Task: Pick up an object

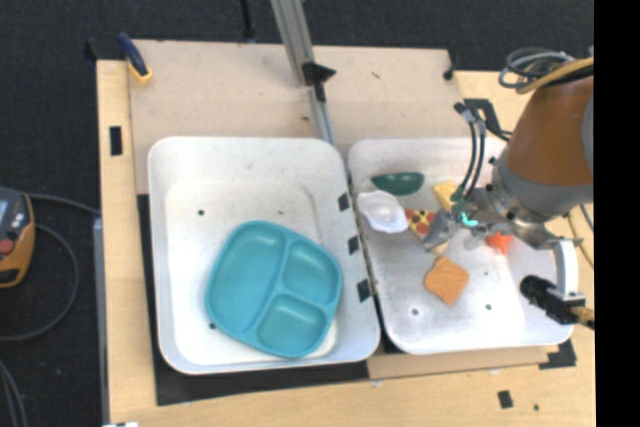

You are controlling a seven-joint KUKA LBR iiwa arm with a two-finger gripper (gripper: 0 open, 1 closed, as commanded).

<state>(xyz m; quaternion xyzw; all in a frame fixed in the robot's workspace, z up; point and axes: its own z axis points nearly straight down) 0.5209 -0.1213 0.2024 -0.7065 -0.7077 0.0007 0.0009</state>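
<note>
The right bin (400,325) holds several small objects: a dark green bowl-like piece (398,182), a white crumpled piece (383,212), a yellow block (445,192), a small red and yellow item (421,219), an orange-tan lump (446,281) and a small orange piece (498,240). My gripper (447,223) hangs low over the middle of this bin, just right of the red and yellow item and above the orange-tan lump. Nothing can be seen held in it. The arm's orange band (555,125) hides the bin's right rear part.
The left bin (180,175) holds a turquoise divided plate (276,288). An aluminium post (287,10) rises behind the bins. A blue and yellow tool (134,59) lies at the bench's back left corner. Cables loop near the arm.
</note>
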